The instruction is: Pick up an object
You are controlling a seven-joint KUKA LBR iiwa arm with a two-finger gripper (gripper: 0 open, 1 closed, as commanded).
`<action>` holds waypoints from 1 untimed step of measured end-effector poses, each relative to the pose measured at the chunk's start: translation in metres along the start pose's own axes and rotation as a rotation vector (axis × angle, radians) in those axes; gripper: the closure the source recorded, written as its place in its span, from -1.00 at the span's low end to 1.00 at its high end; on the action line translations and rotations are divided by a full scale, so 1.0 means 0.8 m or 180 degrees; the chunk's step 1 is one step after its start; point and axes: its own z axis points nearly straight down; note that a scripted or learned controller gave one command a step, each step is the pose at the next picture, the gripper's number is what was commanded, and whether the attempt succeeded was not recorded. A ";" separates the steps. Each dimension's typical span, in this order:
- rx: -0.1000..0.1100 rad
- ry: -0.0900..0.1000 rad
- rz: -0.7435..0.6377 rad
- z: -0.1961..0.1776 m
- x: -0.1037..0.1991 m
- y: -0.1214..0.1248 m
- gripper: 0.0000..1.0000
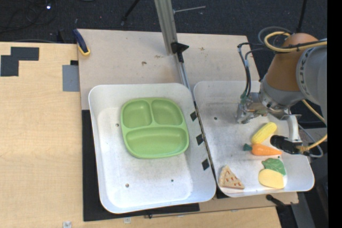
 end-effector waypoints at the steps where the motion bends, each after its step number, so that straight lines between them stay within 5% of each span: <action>1: 0.0003 -0.0013 -0.0004 -0.079 -0.004 -0.003 1.00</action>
